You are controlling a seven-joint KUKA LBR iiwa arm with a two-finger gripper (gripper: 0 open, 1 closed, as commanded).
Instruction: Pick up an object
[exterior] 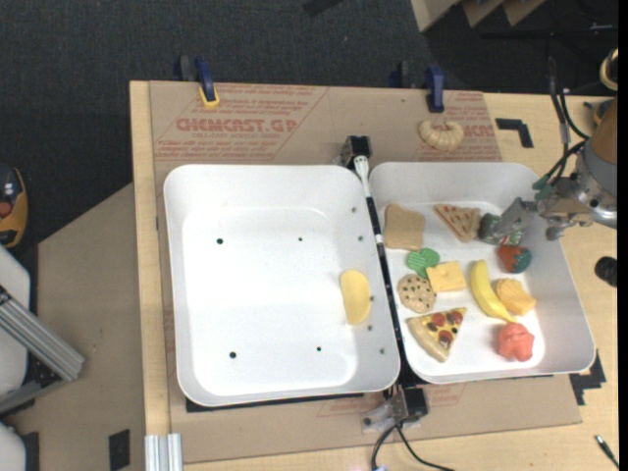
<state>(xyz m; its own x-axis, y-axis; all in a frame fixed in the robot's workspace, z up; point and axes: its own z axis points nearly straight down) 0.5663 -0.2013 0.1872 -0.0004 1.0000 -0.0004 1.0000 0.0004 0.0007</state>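
Plainly a robotics lab or test cell, not a home. At frame centre, two white bins [265, 189] on a brown board [245, 121] printed "CHEMCAST", held by blue clamps [205, 78] along the top edge. Aluminium framing [34, 337] at lower left; loose cables [392, 438] at bottom centre.

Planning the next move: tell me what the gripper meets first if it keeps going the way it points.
The gripper points left and downward into the right bin. It would likely meet the pizza-slice toy first, just beside its tip; depth is unclear, so it may touch the bin floor instead.
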